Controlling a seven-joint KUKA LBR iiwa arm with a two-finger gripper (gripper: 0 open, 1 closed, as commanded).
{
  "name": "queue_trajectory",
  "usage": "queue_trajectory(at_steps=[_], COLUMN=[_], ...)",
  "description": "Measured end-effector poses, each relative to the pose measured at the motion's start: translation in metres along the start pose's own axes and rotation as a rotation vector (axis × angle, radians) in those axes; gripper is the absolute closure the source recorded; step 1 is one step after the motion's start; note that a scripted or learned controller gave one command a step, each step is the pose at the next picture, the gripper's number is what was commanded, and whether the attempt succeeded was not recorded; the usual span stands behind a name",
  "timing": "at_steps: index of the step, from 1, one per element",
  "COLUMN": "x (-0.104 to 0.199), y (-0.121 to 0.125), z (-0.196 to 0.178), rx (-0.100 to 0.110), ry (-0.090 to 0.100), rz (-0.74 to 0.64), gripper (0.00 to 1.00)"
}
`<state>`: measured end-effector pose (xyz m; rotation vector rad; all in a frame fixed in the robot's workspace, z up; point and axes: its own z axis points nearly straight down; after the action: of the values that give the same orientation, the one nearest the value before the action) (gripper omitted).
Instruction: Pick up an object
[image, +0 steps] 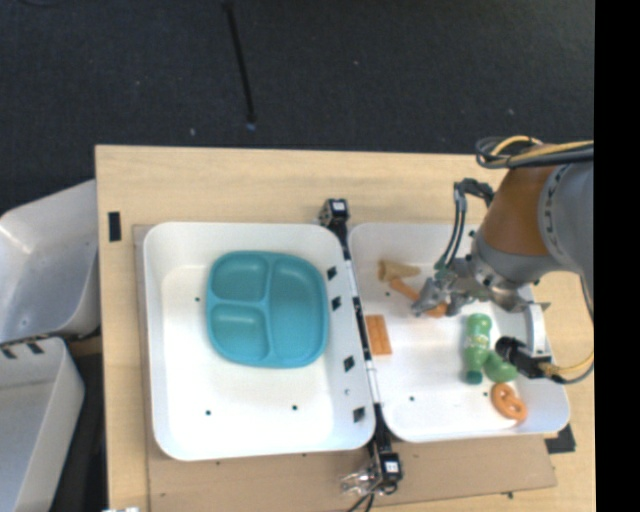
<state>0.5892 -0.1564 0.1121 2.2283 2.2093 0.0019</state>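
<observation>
2 shallow white bins sit side by side on the wooden bench (250, 185). The left bin (180, 400) holds a teal divided plate (267, 308) with 3 compartments. The right bin (430, 400) holds several small things: a tan piece (398, 270) near the far side, an orange carrot-like piece (404, 288) just beside it, a flat orange block (377, 335) near the divider, a green bottle-shaped toy (477, 348) and an orange pretzel-like piece (508, 401) near the front right corner. The gripper (437, 297) hangs low over the right bin, close to the carrot-like piece; whether it has hold of anything I cannot tell.
</observation>
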Motion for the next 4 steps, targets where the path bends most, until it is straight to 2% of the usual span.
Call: queue_trajectory(at_steps=[2, 4], x=[-0.003, 0.113], y=[0.004, 0.015], z=[-0.097, -0.095], rx=[-0.004, 0.002], ry=[0.0, 0.003], rz=[-0.013, -0.016], gripper=[1.0, 1.0])
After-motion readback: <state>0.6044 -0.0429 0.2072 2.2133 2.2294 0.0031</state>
